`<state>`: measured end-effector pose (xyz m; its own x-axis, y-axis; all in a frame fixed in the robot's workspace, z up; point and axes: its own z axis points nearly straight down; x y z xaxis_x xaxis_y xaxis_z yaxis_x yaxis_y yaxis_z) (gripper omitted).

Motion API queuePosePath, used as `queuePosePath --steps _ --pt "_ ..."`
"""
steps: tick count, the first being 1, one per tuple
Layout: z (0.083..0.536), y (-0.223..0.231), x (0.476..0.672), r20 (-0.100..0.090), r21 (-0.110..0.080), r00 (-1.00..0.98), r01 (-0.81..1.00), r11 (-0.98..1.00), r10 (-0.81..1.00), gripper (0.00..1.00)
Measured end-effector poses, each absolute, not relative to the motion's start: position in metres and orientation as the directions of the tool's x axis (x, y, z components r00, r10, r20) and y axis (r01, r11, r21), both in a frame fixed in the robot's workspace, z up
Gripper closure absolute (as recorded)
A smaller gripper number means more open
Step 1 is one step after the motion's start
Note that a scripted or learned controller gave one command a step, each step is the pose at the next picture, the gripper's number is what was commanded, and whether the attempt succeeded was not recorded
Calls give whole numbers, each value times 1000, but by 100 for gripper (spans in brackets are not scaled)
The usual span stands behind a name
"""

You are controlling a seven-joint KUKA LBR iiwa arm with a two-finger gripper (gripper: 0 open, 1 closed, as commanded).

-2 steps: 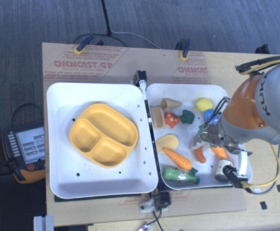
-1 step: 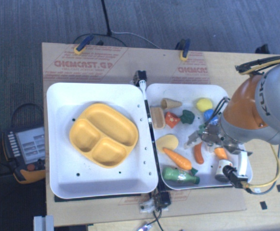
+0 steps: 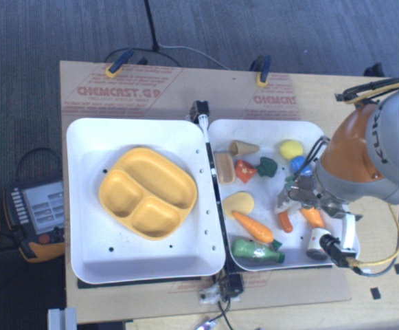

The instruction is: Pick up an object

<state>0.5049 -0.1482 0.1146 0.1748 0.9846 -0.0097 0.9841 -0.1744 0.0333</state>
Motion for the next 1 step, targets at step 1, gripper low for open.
queuePosePath --steps 1 --pt "115 -148 505 -10 33 175 984 -174 985 0"
